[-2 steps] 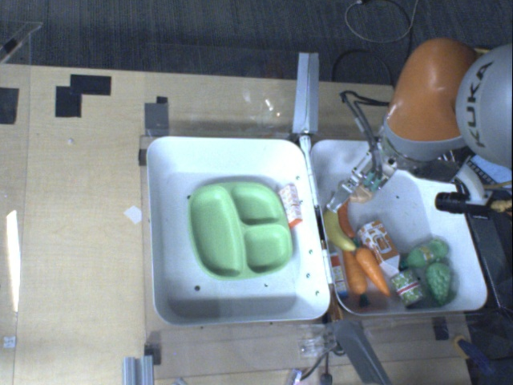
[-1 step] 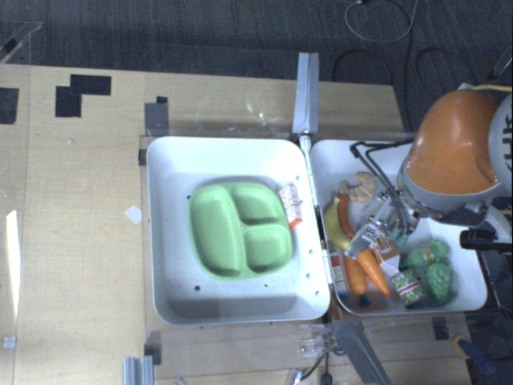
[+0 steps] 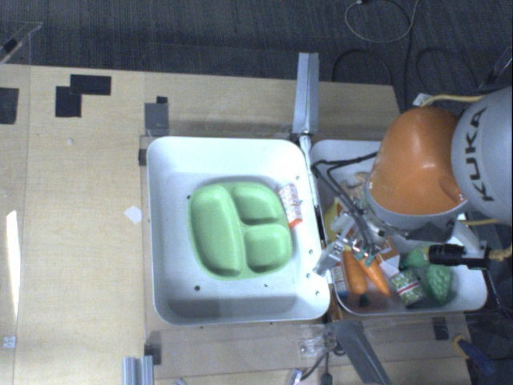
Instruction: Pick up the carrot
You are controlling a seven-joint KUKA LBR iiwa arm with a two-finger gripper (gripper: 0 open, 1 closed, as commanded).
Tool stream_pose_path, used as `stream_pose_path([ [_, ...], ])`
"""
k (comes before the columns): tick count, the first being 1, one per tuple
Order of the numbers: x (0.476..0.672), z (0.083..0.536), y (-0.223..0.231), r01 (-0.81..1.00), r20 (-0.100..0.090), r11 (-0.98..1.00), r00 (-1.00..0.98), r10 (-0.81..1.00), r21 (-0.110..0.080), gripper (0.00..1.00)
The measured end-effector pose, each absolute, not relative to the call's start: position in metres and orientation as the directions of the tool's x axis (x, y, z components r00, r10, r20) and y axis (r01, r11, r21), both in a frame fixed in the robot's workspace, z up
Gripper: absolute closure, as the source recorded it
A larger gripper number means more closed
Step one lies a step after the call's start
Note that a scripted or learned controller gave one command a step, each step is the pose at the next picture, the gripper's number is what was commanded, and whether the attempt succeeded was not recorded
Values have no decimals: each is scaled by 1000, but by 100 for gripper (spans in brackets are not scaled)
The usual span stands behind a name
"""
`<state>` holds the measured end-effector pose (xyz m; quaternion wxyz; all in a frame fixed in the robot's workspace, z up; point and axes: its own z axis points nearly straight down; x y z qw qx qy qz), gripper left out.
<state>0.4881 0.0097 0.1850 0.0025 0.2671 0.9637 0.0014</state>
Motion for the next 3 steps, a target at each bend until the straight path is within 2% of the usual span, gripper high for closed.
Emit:
stream_pose_path([
  [1, 510, 222, 21, 558, -6, 830, -830, 558, 6, 0],
  [2, 520, 310, 0, 738, -6, 675, -675, 738, 7, 0],
  [3, 522, 322, 1, 733, -11, 680, -680, 733, 12, 100],
])
